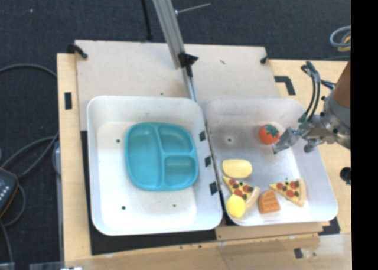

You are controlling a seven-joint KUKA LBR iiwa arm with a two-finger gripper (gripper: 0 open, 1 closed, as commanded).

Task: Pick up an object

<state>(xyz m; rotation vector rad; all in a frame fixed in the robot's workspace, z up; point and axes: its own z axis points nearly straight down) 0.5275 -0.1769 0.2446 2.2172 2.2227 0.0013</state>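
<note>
Claw (290,140) is hovering just right of the tomato (269,134) in the right bin (328,204), apparently lining up a grab. Can't tell its state; nothing is showing in its grip. Pizza slices (290,191) are lying nearer the front, below the tomato.

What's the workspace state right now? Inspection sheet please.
Surface: bench with left bin and right bin side by side.
Job's things: in the right bin, tomato, yellow piece, lemon, pizza slice, second pizza slice, orange piece.
Clutter: teal tray in the left bin.
Grippers: gripper low over the right bin, just right of the tomato; nothing seen between its fingers.
Cables: cables at the wrist; black cable on the floor at left.
Surroundings: dark carpet; metal rail slanting up from the bins.
</note>
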